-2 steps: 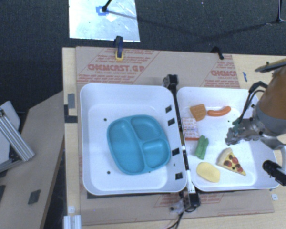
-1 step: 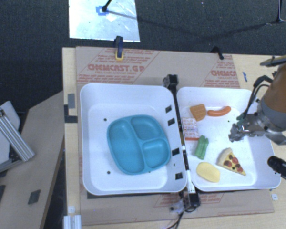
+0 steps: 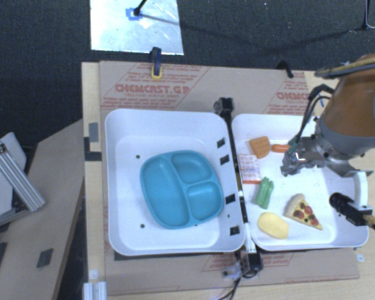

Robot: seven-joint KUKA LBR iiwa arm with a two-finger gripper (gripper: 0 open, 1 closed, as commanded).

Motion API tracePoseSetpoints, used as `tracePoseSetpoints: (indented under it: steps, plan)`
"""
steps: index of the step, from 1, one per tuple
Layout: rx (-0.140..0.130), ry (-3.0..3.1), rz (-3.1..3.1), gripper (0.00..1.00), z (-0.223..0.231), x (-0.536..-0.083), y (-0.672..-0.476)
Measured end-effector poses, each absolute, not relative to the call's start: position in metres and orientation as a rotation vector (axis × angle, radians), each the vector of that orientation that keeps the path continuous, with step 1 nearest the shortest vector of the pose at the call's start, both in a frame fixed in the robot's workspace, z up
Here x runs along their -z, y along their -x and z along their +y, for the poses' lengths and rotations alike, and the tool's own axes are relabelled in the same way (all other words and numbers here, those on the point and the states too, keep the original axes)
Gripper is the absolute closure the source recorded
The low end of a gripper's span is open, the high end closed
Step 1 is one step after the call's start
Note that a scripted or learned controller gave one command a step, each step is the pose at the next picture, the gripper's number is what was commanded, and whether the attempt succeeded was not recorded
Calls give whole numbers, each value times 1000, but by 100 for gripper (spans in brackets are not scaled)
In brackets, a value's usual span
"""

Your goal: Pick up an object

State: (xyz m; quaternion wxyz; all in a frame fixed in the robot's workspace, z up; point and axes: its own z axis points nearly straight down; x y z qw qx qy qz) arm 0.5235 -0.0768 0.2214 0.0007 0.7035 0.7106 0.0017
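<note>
The jaws (image 3: 292, 163) hang low in the right-hand shallow white bin (image 3: 344, 239); whether they are open or closed, I cannot tell. Nearest them lie an orange-tan toy bread slice (image 3: 260, 146) and a small orange carrot-like piece (image 3: 279, 147). Farther off are a green plastic vegetable (image 3: 264, 192), a toy pizza wedge (image 3: 303, 211) and a yellow lemon-shaped piece (image 3: 273, 225). The left bin (image 3: 122, 230) holds a blue divided plastic tray (image 3: 180, 187). This looks like the approach step: next, settle squarely over one item before closing.

grey arm (image 3: 353, 130), orange band, black cables
</note>
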Motion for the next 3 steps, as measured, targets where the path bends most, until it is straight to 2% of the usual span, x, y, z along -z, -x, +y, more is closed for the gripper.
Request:
tracePoseSetpoints:
  steps: [3]
  plan:
    - [-5, -2210, 2233, 100, 84, -214, -584]
